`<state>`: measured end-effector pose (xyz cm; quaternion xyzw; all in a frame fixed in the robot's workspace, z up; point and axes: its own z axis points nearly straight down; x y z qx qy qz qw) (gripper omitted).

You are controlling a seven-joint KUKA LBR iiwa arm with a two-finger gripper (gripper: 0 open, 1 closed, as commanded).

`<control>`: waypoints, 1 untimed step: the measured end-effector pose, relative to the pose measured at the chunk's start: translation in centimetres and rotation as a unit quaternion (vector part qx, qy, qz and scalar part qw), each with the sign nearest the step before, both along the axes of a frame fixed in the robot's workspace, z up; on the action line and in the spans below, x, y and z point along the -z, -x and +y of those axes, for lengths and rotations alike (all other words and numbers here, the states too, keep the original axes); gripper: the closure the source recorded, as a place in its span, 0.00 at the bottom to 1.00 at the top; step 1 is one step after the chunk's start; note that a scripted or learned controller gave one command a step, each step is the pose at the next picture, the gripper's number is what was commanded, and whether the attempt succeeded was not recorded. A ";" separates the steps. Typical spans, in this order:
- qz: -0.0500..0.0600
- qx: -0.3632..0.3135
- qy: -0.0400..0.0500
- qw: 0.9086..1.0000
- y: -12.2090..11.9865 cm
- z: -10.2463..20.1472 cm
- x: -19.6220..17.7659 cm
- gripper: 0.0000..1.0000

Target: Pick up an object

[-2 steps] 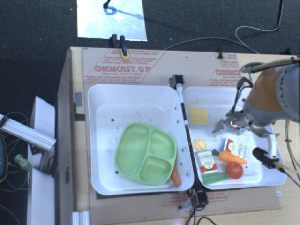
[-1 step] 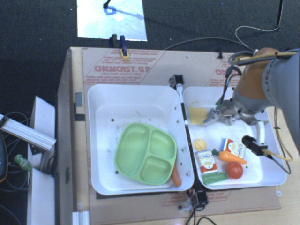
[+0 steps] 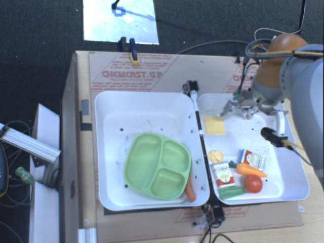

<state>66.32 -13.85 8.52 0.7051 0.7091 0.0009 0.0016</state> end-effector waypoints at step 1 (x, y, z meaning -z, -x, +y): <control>0.001 0.002 0.000 1.000 6.1 2.1 0.1 0.00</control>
